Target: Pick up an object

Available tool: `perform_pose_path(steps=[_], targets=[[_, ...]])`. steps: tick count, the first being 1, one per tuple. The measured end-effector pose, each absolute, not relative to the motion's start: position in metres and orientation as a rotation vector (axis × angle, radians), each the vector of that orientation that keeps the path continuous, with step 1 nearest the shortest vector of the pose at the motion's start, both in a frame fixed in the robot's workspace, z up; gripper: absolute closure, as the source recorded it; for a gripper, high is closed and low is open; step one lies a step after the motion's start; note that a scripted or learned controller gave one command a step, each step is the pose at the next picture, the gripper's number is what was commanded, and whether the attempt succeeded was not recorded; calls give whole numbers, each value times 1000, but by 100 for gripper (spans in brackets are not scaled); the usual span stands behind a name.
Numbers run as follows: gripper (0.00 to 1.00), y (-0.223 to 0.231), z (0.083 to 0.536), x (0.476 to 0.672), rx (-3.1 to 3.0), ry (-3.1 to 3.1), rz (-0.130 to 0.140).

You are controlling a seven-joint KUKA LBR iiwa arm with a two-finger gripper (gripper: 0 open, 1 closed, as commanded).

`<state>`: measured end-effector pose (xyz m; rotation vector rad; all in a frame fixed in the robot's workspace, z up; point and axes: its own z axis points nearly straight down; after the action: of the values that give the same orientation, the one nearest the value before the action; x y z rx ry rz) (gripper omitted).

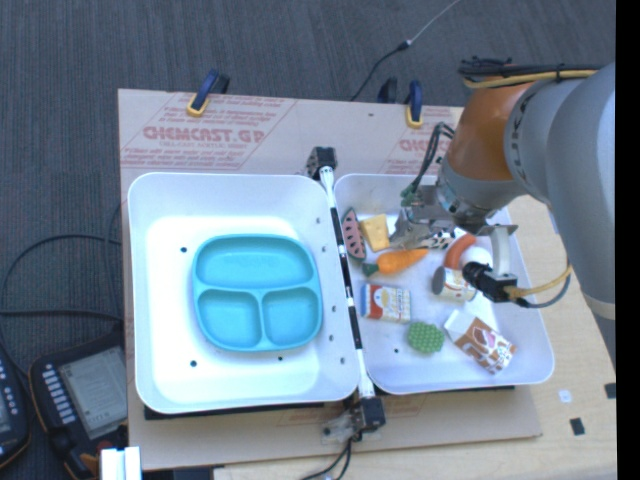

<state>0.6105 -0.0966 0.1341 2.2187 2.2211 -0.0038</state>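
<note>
Nothing is lifted yet, as far as you can judge from this view: every toy in the right bin (535,363) appears to lie on its floor. The likeliest target is the orange carrot (404,261), lying near the bin's middle just below the gripper (422,230), which is low over the upper part of the bin. You cannot tell whether the gripper is spread or closed, because the wrist and its metal fittings hide the tips, and no object shows clearly in its grasp. Just left of the carrot you see a yellow block (376,232) and, against the divider, a watermelon slice (350,234). Below them lies a small printed packet (388,303), then a green round piece (425,338), and toward the lower right corner a brown-and-white carton (486,345). To the right of the carrot, a red-and-white item (462,252) and a small jar (455,284) sit partly under the arm's black fitting. The left bin (160,368) holds a blue divided plate (258,292), well apart from the action. So the approach looks made; the grasp, the lift and the check remain for you to watch.
</note>
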Motion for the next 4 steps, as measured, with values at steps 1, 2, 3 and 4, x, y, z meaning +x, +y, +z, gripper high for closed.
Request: perform_pose_path(steps=[1,2,3,4], targets=[[0,-97,134,611,2219,2221,-4],[100,-97,144,611,2218,2221,-3],[0,-97,144,611,2218,2221,-3],[0,-108,89,621,2213,2213,4]])
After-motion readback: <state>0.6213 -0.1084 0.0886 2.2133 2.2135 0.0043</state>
